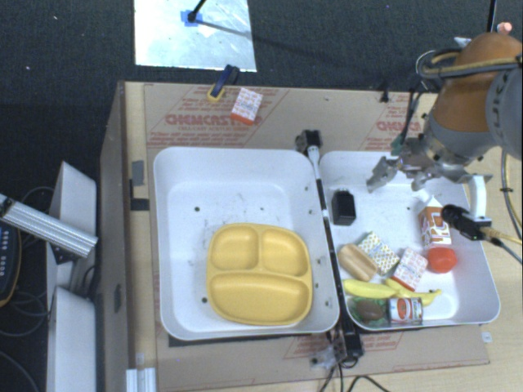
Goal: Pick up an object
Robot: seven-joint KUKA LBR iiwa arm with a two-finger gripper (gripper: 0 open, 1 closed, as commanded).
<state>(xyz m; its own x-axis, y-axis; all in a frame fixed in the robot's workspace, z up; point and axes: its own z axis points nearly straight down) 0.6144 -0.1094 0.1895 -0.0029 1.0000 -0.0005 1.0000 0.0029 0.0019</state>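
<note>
Presently the two-finger gripper (399, 176) hangs over the far end of the right-hand white bin (487, 300), its fingers spread apart with nothing between them. The nearest thing to pick is a small black rectangular block (343, 207), which lies on the bin floor just left of and nearer the camera than the gripper, close beside the wall shared with the left-hand white bin (176, 219). It is apart from everything else.

Nearer the camera than the block, items are crowded together:
- a tan hot-dog bun (357, 261)
- a patterned small box (377, 250)
- a red-and-white packet (411, 268)
- a yellow banana (384, 290)
- a labelled tin can (404, 310) on its side
- a dark round item (369, 309), too indistinct to identify

To the right of the block lie an orange-and-white carton (433, 225) and a red ball-like item (441, 260). The arm's fittings overlap the carton's right side.

To the left of the block, a yellow divided plastic plate (260, 272) sits in the left-hand bin. Beyond the block, on the cardboard sheet (188, 121), are another small red-and-white box (246, 104) and a yellow-and-blue item (221, 83).
</note>
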